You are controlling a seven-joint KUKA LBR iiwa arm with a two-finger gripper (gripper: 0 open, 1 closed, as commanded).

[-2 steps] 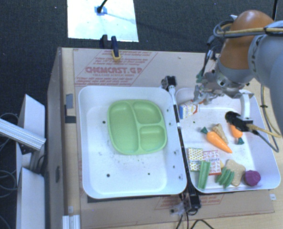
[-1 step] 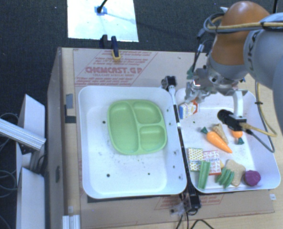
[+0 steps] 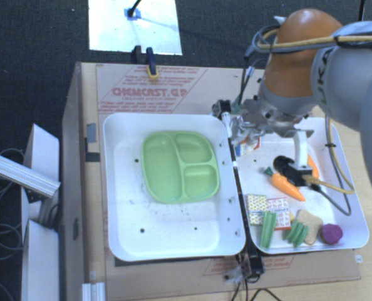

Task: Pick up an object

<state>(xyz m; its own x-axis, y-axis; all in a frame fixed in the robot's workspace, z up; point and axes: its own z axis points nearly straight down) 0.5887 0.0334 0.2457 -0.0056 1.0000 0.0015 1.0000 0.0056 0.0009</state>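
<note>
My gripper [image 3: 238,132] hangs low over the far left corner of the right bin [image 3: 355,215], close to the wall between the two bins. Just beneath it lies a small red, white and blue packet [image 3: 252,145], partly hidden by the gripper. An orange carrot [image 3: 289,186] lies in the middle of the right bin, and a second orange piece [image 3: 312,165] sits behind it. Along the near side are two patterned packets [image 3: 267,207], green bean pods [image 3: 268,228], more green pods [image 3: 296,232], a tan toast-shaped piece [image 3: 310,223] and a purple lump [image 3: 331,233].
A light green divided plate [image 3: 180,167] lies in the left bin [image 3: 126,231]. The arm's grey and orange body [image 3: 299,49] reaches in from the right above the far end of the right bin. Brown cardboard [image 3: 148,89] lies under both bins.
</note>
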